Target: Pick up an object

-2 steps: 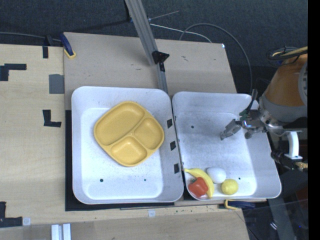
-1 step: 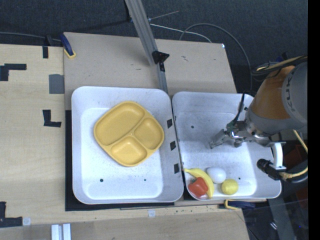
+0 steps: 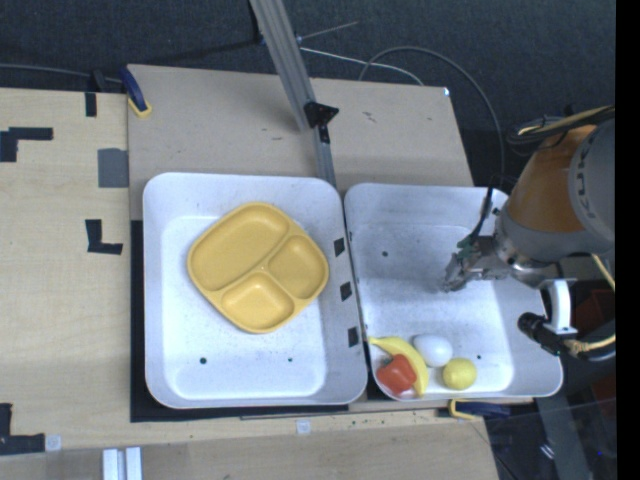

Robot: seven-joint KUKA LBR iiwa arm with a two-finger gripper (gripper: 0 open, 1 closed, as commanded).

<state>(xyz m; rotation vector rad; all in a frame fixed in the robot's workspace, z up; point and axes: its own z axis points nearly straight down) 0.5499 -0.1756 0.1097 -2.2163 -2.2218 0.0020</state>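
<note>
Fruit sits bunched at the near edge of the right bin (image 3: 400, 208): a yellow banana (image 3: 400, 348), a red piece (image 3: 397, 373) tucked against it, a white egg-shaped thing (image 3: 433, 348) just beside them, and a small yellow lemon-like one (image 3: 459, 373) a little to the right. Any of these would do for the pick. The left bin (image 3: 160, 268) carries a yellow divided tray (image 3: 258, 266), which lies flat and would be awkward for me to grip.

My hand (image 3: 458, 273) hangs over the bare middle of the right bin, well apart from the cluster, low down near the floor of the bin. I would judge the step in hand to be the approach. To do it well I should shift toward the near edge and pick the piece with the most room around it. The lemon-like one looks best, since it stands free of the others; the banana and the red piece touch, so closing there risks nudging both. I should come down straight, with the bin's near wall kept out of my way.

As for the hand itself, it is small and dark against the bin, and I cannot tell how far it is parted. Nothing shows in its grip.
</note>
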